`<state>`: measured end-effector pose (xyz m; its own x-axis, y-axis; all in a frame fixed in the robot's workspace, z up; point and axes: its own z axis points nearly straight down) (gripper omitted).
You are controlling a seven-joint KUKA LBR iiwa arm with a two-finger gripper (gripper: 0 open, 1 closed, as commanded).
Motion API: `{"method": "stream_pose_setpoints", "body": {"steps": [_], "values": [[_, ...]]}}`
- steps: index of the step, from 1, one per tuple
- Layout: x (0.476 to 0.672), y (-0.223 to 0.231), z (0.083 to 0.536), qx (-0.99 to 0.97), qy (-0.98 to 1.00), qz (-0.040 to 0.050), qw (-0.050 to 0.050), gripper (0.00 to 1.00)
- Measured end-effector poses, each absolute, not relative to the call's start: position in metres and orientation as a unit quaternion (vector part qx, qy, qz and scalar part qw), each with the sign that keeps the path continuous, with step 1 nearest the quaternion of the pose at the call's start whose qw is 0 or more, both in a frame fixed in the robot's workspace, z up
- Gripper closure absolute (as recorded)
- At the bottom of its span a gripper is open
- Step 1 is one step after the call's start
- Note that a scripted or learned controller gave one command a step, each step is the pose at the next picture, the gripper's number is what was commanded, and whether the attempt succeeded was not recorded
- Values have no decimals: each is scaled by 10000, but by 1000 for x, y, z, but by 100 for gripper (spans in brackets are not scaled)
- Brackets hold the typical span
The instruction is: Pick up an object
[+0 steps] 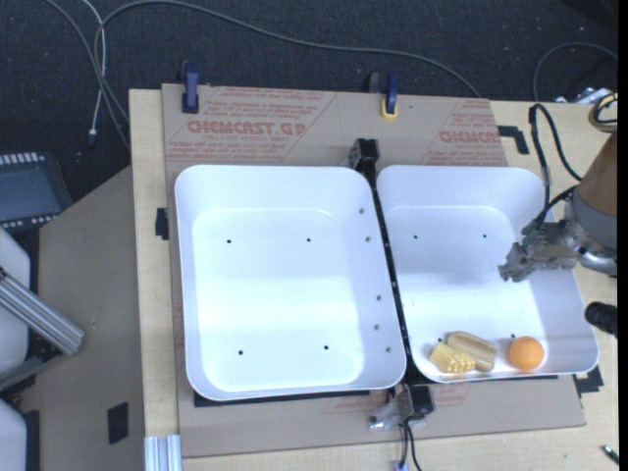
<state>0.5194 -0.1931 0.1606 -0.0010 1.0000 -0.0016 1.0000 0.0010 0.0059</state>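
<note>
In the right bin (461, 204) three small objects lie along the near edge: a yellow corn cob (451, 360), a tan bread roll (473, 345) touching it, and an orange ball (527, 353) to their right. My gripper (518, 266) hangs over the right side of this bin, up and away from the ball, with nothing visible between its tips. The arm comes in from the right edge.
The left bin (285, 194) sits beside the right one, separated by a black divider with clips (365, 152). Both rest on a cardboard sheet (294, 116) clamped at the far edge. Cables (545, 135) run near the arm.
</note>
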Motion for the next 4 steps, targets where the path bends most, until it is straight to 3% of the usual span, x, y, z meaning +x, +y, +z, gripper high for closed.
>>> {"method": "stream_pose_setpoints", "body": {"steps": [1,2,4], "values": [[515,-202,214,7073,7069,11,20,100],[524,-200,273,7068,7074,16,27,100],[529,-102,261,7056,7086,7,-2,100]]}}
